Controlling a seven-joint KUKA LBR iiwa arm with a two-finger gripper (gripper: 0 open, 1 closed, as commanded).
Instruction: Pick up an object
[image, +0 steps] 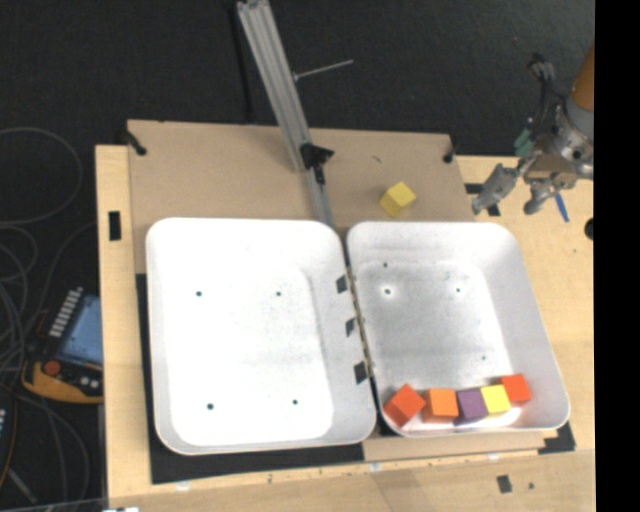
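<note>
- Your gripper hangs at the upper right, over the bench just past the far right corner of the right bin.
- Its fingers are spread apart with nothing between them; you hold no object.
- A yellow cube sits on the bench to the left of the fingers, outside both bins, just beyond the right bin's far rim.
- The other blocks lie well apart from the fingers, in a row along the right bin's near wall: a red block, an orange one, a purple one, a yellow one and another red one, each touching or just beside its neighbour.
- The left bin lies farther left of the fingers, past the right bin.
- A grey metal rail slants across the bench to the left of the fingers, ending near the seam between the bins.
</note>
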